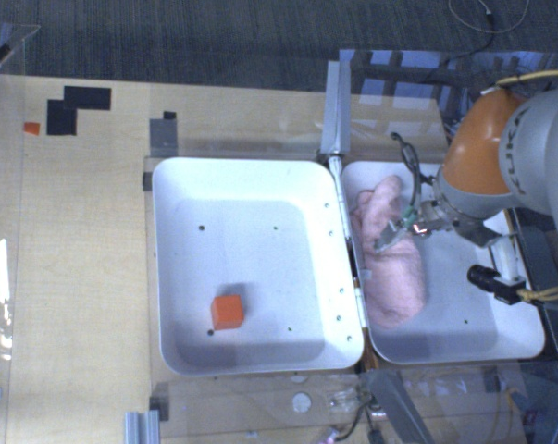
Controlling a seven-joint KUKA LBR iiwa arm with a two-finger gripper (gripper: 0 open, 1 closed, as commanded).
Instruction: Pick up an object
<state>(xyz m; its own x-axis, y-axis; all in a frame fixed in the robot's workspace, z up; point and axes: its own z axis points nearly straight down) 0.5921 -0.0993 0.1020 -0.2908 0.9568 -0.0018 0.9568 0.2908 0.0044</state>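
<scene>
Pink soft thing, cloth or plush (390,252), lies in R bin (501,336), against that bin's left wall, long axis running top to bottom of the view; looks lumpy, upper end narrower, lower end wider. Can't tell exactly what it is. Gripper (396,234) sits low over the upper-middle of the pink thing, at or near contact w/ its surface; fingers too small and dark against the pink to read, so can't tell if apart or together, and no clear sight of cloth between them. Arm (514,155) comes in from the right, grey w/ orange band above wrist, over the R bin's upper right corner. Small red glow near the wrist by the gripper. L bin (186,192) holds an orange block (228,312), lower left of centre, well apart from the gripper and standing clear of the walls. Bins side by side, touching along a shared edge w/ a metal strip (332,109) running up from it. Bench (75,276) is pale wood; black marks (73,107) and a small orange tag (31,129) at its upper left.
</scene>
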